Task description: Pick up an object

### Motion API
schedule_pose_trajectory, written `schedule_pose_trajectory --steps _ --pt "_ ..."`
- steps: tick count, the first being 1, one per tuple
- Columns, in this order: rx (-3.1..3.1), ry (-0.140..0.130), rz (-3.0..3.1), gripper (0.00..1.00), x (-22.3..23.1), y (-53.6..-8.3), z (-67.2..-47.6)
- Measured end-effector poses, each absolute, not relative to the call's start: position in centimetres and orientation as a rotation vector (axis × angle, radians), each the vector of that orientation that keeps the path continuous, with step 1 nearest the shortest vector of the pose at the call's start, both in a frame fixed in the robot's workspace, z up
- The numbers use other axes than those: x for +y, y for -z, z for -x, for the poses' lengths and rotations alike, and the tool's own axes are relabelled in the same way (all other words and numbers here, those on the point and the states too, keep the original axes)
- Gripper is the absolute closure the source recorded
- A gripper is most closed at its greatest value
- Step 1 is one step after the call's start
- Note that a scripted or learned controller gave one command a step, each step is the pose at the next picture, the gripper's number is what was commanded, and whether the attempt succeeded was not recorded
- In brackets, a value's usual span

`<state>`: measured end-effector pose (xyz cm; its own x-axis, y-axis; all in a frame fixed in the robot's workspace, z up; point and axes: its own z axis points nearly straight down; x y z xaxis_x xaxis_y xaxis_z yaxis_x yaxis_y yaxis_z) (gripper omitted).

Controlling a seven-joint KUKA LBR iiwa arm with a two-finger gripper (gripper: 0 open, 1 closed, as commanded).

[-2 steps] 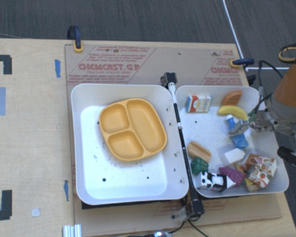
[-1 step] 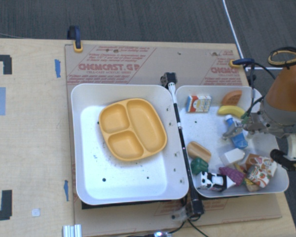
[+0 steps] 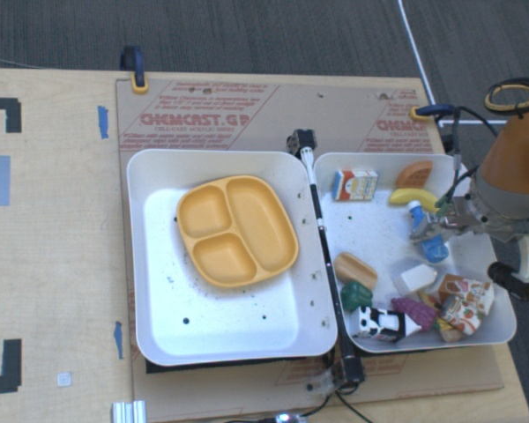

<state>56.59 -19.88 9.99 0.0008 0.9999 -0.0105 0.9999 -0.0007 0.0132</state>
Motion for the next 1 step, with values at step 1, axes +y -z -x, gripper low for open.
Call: schedule_pose_trajectory --steps 1 --pt "2.222 -0.002 -2.220 1.00 -8.72 -24.74 -50.72"
